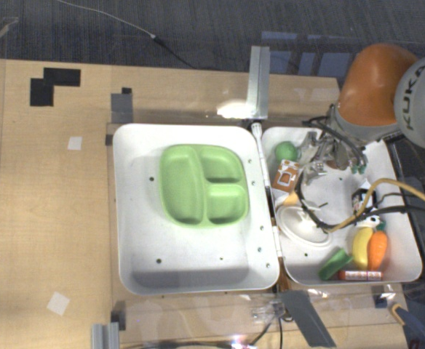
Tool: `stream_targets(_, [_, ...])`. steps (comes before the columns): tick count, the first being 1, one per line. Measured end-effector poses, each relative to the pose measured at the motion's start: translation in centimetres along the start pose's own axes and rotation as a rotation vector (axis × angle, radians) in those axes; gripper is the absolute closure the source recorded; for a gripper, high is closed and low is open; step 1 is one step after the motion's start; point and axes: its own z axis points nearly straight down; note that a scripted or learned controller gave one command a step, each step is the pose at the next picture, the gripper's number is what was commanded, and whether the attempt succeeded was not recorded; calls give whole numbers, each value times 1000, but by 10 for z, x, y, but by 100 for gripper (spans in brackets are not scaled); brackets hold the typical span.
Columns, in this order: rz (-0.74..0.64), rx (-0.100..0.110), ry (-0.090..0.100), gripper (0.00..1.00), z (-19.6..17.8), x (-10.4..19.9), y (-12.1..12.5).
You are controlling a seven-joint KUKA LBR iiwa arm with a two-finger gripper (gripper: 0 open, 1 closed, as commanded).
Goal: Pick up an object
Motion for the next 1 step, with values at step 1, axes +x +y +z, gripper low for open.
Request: stream_targets(1, [-166,-18,16,100,-130,-11,-47])
